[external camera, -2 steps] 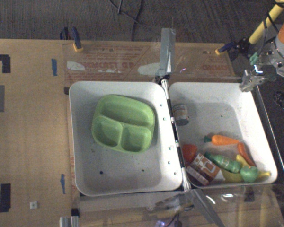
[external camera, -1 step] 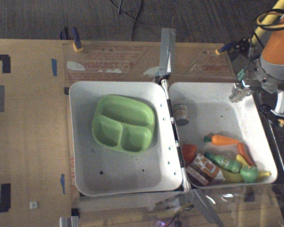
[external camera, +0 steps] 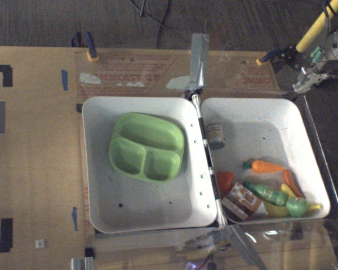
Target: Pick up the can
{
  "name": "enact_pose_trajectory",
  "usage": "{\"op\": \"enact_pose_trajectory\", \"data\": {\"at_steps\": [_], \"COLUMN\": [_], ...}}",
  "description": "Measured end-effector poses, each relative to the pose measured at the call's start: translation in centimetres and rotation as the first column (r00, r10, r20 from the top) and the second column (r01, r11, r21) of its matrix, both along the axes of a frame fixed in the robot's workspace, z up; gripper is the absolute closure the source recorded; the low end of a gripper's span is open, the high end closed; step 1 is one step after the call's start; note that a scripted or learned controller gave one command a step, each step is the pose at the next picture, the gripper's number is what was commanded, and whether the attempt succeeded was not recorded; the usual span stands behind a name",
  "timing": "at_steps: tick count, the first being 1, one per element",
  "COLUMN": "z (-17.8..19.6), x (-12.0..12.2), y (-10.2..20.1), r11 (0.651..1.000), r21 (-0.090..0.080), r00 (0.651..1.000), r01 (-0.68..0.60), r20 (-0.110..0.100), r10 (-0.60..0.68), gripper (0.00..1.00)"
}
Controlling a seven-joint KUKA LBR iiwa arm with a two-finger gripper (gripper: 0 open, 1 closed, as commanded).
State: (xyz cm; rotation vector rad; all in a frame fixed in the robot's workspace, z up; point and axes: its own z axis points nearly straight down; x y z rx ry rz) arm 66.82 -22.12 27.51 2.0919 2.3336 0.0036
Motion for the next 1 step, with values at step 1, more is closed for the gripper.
{"op": "enact_pose_trajectory", "data": {"at_steps": [1], "z": [16.24], "x": [-0.06], "y": [-0.10], "r11": [1.000], "r21": [0.000], "r00": [1.000], "r01": [-0.028], "r20": [-0.002], "r10": [0.028], "gripper": [1.00]}}
